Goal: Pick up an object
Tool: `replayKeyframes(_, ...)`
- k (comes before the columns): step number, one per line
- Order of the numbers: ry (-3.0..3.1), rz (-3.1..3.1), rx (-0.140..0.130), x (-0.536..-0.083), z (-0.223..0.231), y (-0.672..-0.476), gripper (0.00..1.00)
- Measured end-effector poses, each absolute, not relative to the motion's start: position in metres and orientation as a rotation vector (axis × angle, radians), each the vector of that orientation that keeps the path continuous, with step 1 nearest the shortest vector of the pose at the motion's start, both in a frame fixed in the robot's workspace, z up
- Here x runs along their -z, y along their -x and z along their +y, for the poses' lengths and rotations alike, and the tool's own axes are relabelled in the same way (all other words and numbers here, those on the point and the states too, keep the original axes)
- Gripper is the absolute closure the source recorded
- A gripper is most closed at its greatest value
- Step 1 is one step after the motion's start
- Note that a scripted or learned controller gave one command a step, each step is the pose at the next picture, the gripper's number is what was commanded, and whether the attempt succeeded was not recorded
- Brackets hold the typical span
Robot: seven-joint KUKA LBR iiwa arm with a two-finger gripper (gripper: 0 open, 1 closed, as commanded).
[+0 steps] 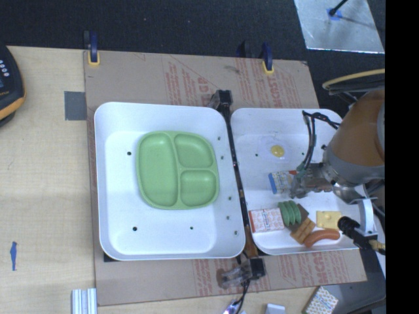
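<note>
Left bin (111, 175), one green tray (177, 169), right bin (262, 126), pincer (300, 187), grip unclear

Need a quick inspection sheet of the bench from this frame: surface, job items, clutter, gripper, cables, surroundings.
Surface: cardboard sheet on a wooden bench, held by two clamps at the far edge; left bin and right bin side by side.
Job's things: right bin holds a yellow disc, blue-and-white packet, red-and-white box, green ridged piece, yellow block, orange-red sausage shape.
Clutter: green divided plate in left bin.
Gripper: gripper low over the blue-and-white packet; finger state unclear.
Cables: black cable looping above the wrist.
Surroundings: dark floor, grey tape patch, yellow-black device at left edge.
</note>
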State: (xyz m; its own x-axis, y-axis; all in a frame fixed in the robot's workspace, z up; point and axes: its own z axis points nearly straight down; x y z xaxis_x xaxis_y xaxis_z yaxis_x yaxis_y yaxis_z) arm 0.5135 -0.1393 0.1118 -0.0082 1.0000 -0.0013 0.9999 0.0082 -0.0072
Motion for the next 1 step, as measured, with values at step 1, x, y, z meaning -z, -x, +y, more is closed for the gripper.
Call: replayKeyframes(1, 2.209, -2.228, -0.01, -0.1114, -0.1392, -0.5135, 0.0)
